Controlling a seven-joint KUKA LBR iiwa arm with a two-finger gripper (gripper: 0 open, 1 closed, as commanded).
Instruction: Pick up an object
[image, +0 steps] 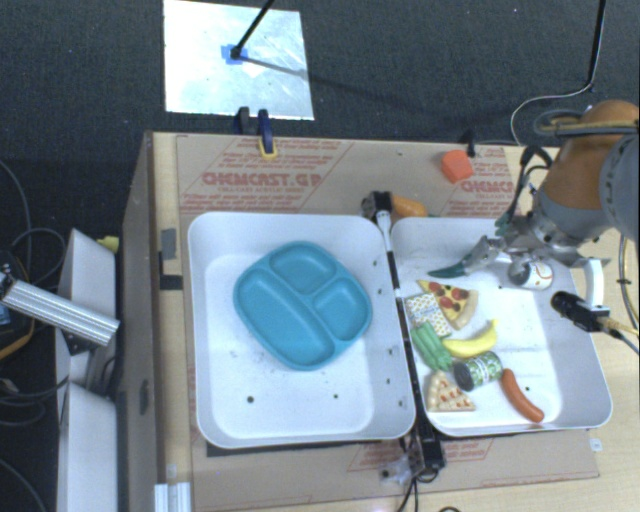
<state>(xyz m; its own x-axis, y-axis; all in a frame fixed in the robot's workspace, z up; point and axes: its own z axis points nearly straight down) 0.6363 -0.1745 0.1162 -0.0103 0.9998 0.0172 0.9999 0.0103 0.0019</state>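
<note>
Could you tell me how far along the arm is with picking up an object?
Nothing looks picked yet. The pizza slice, banana, can and sausage all lie in the right bin. The gripper sits low over that bin's far side, next to a dark green piece; I cannot tell if it has a hold. The grasp and lift remain.

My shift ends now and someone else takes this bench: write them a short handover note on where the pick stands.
Gripper: low over the right white bin, near its back edge, at a dark green leaf-shaped toy; finger state unclear.
Also in that bin: two pizza slice toys, yellow banana, green pickle, dark can, red sausage.
Left white bin holds a blue divided plate.
Done: nothing visibly lifted.
Left: grasp and raise one object.
</note>
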